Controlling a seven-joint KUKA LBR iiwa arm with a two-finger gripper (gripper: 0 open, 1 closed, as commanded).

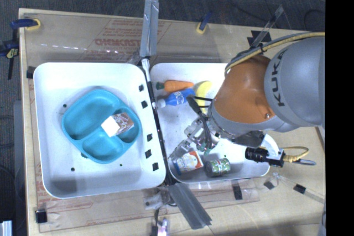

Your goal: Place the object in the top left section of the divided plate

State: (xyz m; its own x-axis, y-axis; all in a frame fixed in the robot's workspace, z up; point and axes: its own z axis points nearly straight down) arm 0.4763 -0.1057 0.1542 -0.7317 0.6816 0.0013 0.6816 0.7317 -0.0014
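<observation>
**Arm over right bin, wrapped item lying on blue plate in left bin**

The grey arm (276, 91) is reaching in from the right and hanging over the right bin (166, 119), covering most of its right half. The gripper (194, 138) is sitting low in that bin near the middle; whether it is open or closed, or gripping anything, cannot be told from this angle. Open room in the right bin is showing mostly along its left wall and upper left corner.

The left bin (50, 174) is showing wide bare floor on all sides of the plate, most of it below and to the left.

Both bins are resting side by side on a wooden bench (72, 30) with clamps at the edges; dark carpet is lying beyond it.

The blue divided plate (83, 119) is sitting tilted in the left bin. A white and brown wrapped object (118, 124) is lying across the plate's right part, over a divider; which section cannot be told.

In the right bin, a carrot (178, 85), a yellow item (203, 87) and a blue bottle (174, 99) are crowding the top; a packet (188, 162) and a small can (218, 166) are lying near the bottom wall.
</observation>
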